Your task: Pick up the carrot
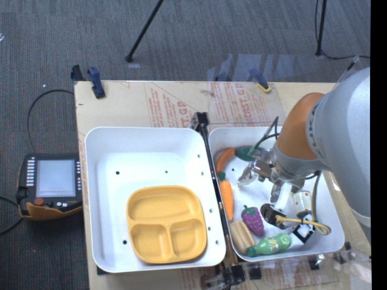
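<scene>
Bench boards (175, 101) of pale wood carry two shallow white plastic bins side by side, the left bin (103, 162) and the right bin (335, 234), whose inner walls nearly touch. On the floor of the left bin lies a yellow plastic tray with three compartments (166, 223), toward the near side. The small orange toy carrot with a green top (226, 198) lies in the right bin, close along its left wall, green end pointing away from the camera and tip pointing toward it. Just beyond it rests a curved orange sausage-shaped toy (224, 157), and beside that a dark green toy (244, 152). Nearer the camera sit a purple bunch of toy grapes (253, 220), a tan ridged toy bread roll (241, 236) and a green toy vegetable (270, 244) along the near wall. The grey arm with its orange band (299, 125) reaches in from the right, and its two-finger gripper (264, 177) hangs over the middle of the right bin, to the right of the carrot and apart from it; nothing shows between its fingers, which look spread. A black handheld control pendant (51, 183) lies on the carpet left of the bench.
</scene>
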Motion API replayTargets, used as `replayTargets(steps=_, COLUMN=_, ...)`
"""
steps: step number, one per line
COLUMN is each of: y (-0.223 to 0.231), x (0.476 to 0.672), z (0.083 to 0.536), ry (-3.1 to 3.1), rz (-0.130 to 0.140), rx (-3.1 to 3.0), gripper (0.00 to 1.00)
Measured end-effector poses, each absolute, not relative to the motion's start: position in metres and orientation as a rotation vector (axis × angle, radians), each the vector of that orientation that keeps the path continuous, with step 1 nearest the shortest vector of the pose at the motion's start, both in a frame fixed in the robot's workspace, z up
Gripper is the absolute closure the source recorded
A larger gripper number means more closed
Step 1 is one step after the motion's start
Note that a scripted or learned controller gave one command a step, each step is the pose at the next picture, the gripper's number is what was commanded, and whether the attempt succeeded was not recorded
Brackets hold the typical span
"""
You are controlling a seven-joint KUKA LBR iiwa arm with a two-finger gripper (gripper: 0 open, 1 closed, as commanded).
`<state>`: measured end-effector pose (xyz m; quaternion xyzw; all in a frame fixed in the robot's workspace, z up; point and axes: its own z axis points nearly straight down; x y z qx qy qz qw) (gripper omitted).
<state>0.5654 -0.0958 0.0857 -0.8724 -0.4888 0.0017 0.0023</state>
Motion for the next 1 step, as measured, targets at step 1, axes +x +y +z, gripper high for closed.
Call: replayTargets(steps=1, y=-0.1090, x=0.6049, z=0.0871, ry=-1.409, rz=0.005, rx=-2.802, gripper=0.00)
